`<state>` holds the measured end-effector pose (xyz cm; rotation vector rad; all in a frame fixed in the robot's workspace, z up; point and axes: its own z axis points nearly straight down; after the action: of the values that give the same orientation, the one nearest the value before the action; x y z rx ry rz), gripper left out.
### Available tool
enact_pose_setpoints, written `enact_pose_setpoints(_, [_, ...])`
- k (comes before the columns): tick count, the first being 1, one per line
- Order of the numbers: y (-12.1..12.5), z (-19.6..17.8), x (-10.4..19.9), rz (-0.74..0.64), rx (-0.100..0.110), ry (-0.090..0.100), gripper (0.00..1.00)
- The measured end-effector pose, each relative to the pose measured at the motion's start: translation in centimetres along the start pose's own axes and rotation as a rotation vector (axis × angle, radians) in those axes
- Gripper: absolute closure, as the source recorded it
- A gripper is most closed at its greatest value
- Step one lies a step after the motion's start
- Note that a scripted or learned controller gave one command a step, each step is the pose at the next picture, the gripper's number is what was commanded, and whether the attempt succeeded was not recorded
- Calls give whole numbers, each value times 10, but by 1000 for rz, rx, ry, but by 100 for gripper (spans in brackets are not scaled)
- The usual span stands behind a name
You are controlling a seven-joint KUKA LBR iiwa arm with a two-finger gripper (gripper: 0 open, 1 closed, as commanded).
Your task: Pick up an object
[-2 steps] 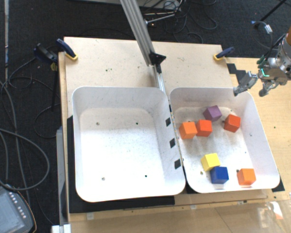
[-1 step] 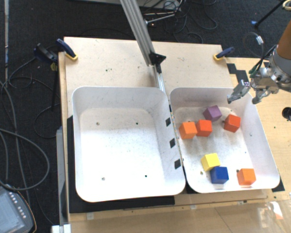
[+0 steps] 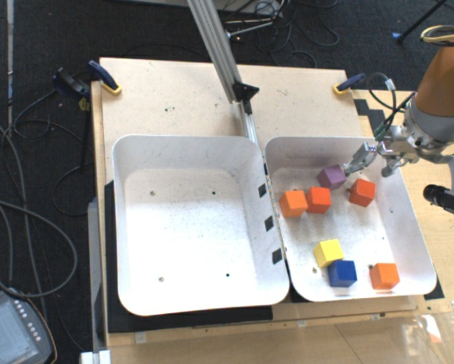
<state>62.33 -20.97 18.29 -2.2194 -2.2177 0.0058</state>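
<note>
Nearest me, an orange cube (image 3: 384, 275) sits untouched; up at the right bin (image 3: 408, 211), the claw (image 3: 372, 161) hangs spread and empty, a purple cube (image 3: 332, 176) just left, a red cube (image 3: 361, 192) just below.

Blocks (image 3: 329, 252) lie in the right bin (image 3: 420, 237).

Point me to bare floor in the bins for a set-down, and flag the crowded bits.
Left bin: bare floor throughout. Right bin: a bare strip between the orange cube row and the yellow cube. Crowded: by the gripper at the purple cube, and the near edge by the blue cube.
</note>
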Motion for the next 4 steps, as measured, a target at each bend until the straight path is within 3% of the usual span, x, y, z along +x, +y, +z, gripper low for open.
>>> enact_pose_setpoints(1, [-8,55,2,0,-8,-4,0])
enact_pose_setpoints(2, [-6,41,2,-1,-14,-4,100])
enact_pose_setpoints(4, [-6,-70,3,-3,-13,-3,100])
